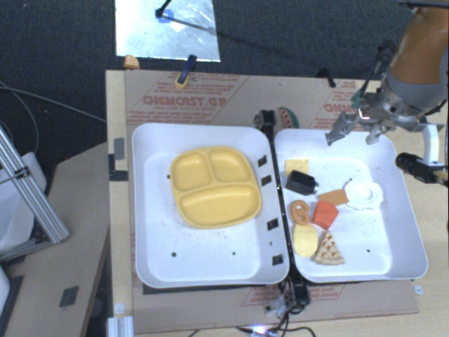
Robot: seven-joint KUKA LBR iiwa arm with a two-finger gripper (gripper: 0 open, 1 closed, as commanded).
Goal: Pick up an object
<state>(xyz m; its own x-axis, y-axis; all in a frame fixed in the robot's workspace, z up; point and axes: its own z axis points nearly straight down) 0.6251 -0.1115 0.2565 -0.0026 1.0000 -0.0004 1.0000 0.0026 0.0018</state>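
Camera view, arm: the grey arm with the orange band is reaching in from the right, and the gripper (356,127) is hanging over the far rim of the right bin (410,239).
Jaws: the two fingers are standing apart, with nothing between them.
Things to pick: toy food is lying clustered in the right bin: a yellow block (297,166) at the far left, a black piece (301,182) just near of it, an orange wedge (335,196) and a white round piece (362,194) in the middle, then a pretzel (299,210), a red block (325,215), a pale yellow lump (305,241) and a pizza slice (327,249) nearer.
Left bin: the left bin (151,258) is holding a yellow divided plate (214,187), well apart from the gripper.
Key relation: the white round piece and the orange wedge are lying nearest, almost straight toward the near side from the gripper; the rest are sitting near and left of it.
Long axis: the orange wedge is running left to right, slightly tilted.
Judgement: the gripper is probably needing to travel nearward and down before closing.
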